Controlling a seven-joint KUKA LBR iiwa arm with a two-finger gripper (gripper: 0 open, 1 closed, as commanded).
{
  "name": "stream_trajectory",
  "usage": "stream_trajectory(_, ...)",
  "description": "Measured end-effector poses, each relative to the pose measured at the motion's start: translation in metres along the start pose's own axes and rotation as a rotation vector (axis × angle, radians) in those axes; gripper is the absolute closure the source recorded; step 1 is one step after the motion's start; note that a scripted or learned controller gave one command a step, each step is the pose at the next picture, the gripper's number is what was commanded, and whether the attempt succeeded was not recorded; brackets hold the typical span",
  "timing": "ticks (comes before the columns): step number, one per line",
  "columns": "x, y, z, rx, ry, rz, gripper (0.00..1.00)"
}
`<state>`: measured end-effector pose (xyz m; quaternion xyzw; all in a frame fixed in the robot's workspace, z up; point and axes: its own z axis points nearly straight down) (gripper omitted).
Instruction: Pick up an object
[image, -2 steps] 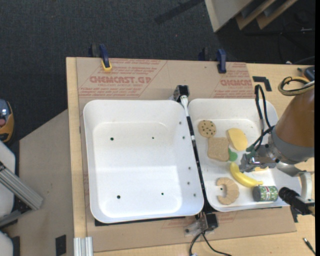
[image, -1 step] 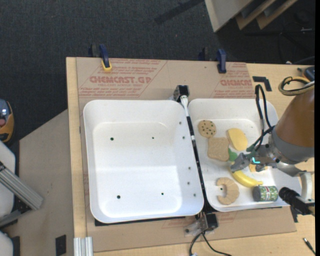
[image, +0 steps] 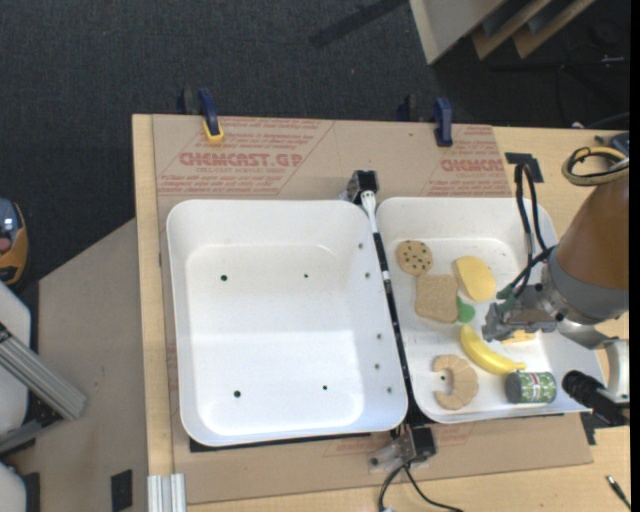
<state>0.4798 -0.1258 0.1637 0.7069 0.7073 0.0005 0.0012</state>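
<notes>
Camera view: our hand (image: 515, 322) sits low in the right bin (image: 440, 213), near its right edge, just above the banana's (image: 487, 352) upper end. We can't tell its finger state, and nothing is visibly held, so we judge the pick not yet done: grasp and lift remain. The banana lies mid-bin toward the near edge, long axis diagonal, running from near the bread slice (image: 437, 297) down toward the green can (image: 530, 386) at the near right corner. Cookie (image: 413, 257), yellow piece (image: 475, 278) and bitten pastry (image: 457, 380) lie around it. The left bin (image: 190, 230) doesn't matter here.
</notes>
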Motion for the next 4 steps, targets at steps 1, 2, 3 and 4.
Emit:
stream_trajectory(1, 0.0, 0.0, 0.001, 0.001, 0.001, 0.0, 0.0)
stream_trajectory(2, 0.032, -0.001, 0.081, 0.004, 0.003, 0.0, 0.0)
stream_trajectory(3, 0.03, -0.001, 0.069, 0.0, 0.0, 0.001, 1.0)
stream_trajectory(4, 0.082, 0.083, -0.029, -0.014, 0.002, -0.009, 1.0)
